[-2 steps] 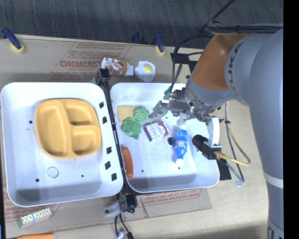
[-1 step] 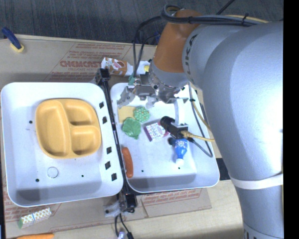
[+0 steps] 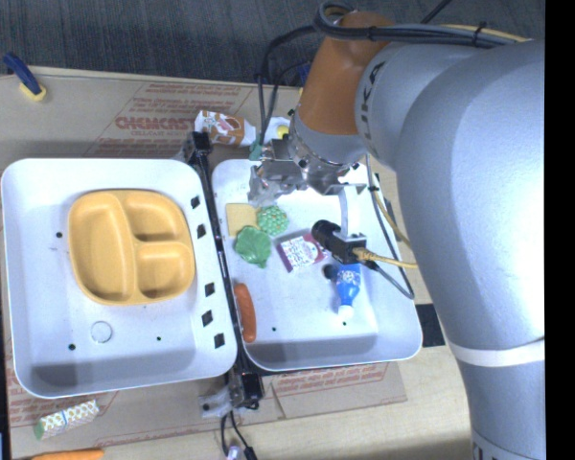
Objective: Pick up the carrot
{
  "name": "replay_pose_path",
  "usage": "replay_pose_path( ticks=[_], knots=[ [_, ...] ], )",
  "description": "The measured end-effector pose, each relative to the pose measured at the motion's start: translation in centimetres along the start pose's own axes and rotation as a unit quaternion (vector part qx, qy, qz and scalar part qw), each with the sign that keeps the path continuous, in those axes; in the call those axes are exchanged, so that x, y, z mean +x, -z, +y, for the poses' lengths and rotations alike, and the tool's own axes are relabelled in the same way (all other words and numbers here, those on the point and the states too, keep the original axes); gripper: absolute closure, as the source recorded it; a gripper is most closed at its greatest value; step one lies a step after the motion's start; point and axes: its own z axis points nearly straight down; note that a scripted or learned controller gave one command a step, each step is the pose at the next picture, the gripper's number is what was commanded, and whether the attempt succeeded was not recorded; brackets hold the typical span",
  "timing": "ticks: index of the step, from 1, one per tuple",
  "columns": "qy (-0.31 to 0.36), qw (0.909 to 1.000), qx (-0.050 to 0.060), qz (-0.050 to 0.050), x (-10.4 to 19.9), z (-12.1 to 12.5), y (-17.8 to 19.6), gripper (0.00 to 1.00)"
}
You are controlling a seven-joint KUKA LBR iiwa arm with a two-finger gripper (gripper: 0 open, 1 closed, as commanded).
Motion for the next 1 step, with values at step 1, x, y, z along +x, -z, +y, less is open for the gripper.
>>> replay_pose_path(
  ticks=[1],
  knots=[
    [-0.096,0.9954,0.000,0.000,5.07,-3.38,-1.08,1.00]
  ],
)
